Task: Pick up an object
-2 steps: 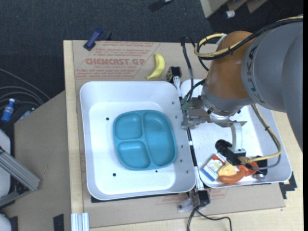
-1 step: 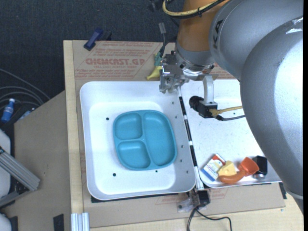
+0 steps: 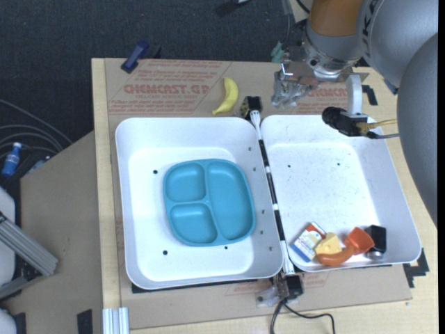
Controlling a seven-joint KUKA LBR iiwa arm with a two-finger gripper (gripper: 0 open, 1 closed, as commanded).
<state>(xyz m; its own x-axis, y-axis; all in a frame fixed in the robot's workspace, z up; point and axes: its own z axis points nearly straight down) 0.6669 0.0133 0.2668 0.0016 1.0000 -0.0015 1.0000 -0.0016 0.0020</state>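
2 risks we are seeing: the gripper, fingers' state untellable, is hovering beyond the right bin, far from the corner pile.

The arm is cut off by the top and right edges. The small items heaped in the right bin's near corner overlap, too small to name. The end effector's tips blur into the worktop.

camera view: fixed above bench | slanted downward | covers both white bins | arm enters right
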